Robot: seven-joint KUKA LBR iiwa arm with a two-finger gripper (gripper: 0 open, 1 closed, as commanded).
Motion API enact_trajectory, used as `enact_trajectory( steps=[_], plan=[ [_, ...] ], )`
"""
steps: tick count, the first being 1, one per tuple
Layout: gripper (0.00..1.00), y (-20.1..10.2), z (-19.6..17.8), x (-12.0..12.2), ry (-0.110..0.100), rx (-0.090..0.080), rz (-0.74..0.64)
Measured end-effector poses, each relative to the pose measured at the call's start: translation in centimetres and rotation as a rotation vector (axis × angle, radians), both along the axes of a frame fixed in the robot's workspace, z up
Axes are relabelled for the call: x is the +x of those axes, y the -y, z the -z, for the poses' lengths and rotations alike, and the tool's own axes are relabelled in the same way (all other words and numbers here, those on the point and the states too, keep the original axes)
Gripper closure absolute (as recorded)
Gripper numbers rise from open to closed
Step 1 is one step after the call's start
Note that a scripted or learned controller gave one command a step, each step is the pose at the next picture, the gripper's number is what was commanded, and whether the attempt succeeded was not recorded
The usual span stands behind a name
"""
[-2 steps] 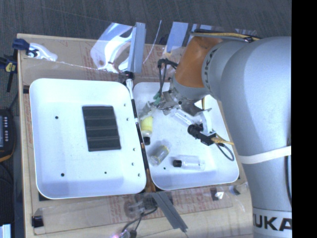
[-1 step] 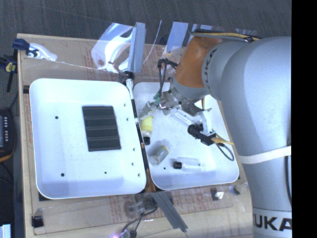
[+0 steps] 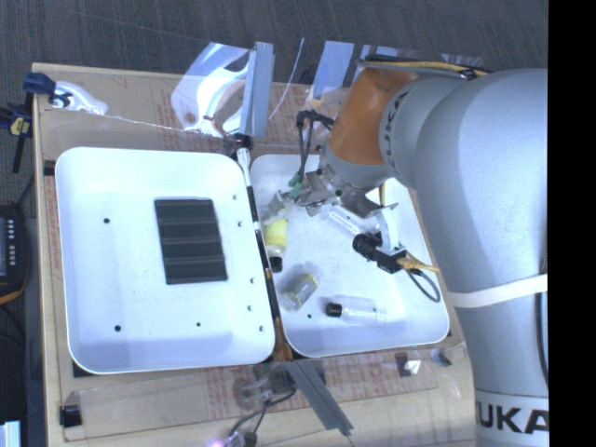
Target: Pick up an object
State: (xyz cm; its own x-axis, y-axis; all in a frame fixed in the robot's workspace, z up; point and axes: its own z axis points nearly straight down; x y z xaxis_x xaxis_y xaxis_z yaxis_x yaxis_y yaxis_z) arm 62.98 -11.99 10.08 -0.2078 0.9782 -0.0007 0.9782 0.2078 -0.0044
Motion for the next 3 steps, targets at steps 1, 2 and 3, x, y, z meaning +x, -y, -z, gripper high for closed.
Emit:
enact_trajectory(
  steps=[1, 2, 3],
  plan=[
    [0.0, -0.6, 0.34, 0.74, -0.01, -0.014, -0.015],
    [0.0, -0.81, 0.59, 1.03, 0.005, -0.015, -0.014],
    [0.0, -0.81, 0.6, 1.03, 0.005, -0.015, -0.014]
  ],
)
